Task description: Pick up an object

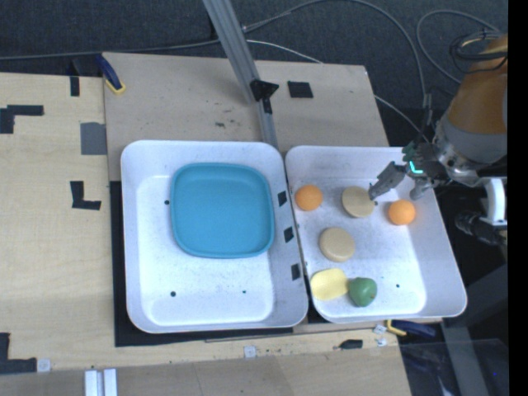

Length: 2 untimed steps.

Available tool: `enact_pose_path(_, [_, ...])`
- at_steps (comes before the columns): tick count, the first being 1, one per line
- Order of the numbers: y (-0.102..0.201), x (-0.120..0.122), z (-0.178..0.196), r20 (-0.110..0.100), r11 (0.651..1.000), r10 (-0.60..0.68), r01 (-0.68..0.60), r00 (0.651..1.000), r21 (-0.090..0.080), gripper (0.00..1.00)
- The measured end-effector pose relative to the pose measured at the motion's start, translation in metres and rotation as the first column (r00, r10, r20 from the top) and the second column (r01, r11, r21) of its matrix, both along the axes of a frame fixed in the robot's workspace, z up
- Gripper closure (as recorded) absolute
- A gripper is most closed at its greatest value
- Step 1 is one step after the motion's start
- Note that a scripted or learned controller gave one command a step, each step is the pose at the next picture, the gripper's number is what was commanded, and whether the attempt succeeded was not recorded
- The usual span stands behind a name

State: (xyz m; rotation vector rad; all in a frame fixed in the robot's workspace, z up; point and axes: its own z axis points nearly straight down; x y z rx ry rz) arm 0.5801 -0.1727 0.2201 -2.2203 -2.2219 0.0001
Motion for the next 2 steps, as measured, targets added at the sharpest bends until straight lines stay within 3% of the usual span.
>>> enact_pose_path(1, [0.000,0.000,0.000,0.000,1.000,0.000,0.000,1.000,0.000,0.00])
enact_pose_path(2, [0.008,0.004,-0.058,-0.005,1.000,0.000,0.000,1.000,0.001,0.00])
